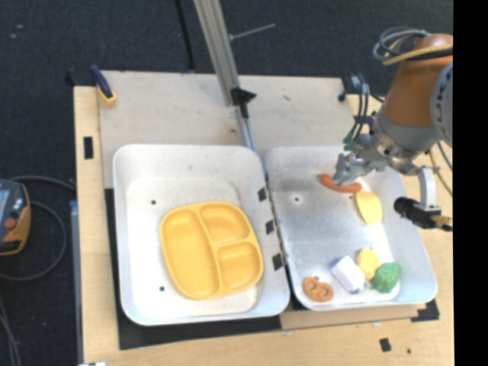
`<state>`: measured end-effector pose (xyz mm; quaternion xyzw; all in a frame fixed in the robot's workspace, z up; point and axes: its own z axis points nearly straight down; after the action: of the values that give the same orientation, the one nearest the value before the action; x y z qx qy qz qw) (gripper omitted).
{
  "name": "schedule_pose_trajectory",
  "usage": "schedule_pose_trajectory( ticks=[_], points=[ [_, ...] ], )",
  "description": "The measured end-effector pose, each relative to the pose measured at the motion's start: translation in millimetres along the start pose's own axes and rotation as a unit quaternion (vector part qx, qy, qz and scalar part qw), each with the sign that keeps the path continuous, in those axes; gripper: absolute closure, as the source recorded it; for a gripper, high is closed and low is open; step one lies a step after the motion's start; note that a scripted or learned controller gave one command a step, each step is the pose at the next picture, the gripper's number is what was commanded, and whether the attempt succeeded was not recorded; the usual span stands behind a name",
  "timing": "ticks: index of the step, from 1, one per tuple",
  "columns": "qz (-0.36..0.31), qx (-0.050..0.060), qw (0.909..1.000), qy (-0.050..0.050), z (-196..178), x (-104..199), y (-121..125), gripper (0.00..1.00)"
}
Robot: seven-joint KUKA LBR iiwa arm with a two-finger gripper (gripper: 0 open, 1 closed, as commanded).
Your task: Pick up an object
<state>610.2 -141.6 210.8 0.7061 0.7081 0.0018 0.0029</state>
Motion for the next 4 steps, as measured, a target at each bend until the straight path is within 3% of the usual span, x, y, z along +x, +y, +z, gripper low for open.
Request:
schedule_pose_trajectory(
  ticks=[1, 2, 4],
  points=[
    [0.000, 0.001, 1.0000, 0.000, -21, -2, 1, 1.00],
    [-0.002, 0.002, 1.0000, 0.002, -28, 58, -13, 1.00],
    [-0.002, 0.003, 1.0000, 0.001, -19, 143, -43, 1.00]
  ],
)
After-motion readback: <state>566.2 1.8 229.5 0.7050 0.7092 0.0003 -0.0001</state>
